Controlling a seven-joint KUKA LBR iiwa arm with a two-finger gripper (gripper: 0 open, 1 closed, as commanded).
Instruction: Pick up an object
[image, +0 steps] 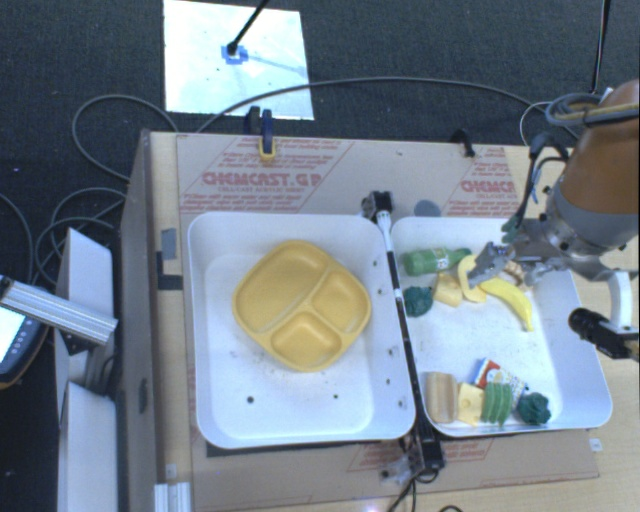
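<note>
My gripper (503, 262) hangs low over the back of the right bin (596, 392), just above the upper end of a yellow banana (510, 299). Close to its left lie a pale yellow wedge (449, 289) and a green bottle-shaped toy (431, 261). A dark green broccoli piece (417, 299) rests by the divider. Nothing visibly sits inside the gripper, and the wrist hides its tips.
The left bin (203, 396) holds a yellow divided plate (303, 303). Along the right bin's front edge lie a bread slice (439, 394), a yellow block (468, 403), a green ridged piece (497, 402), a red-and-white packet (491, 373) and a dark green lump (535, 407).
</note>
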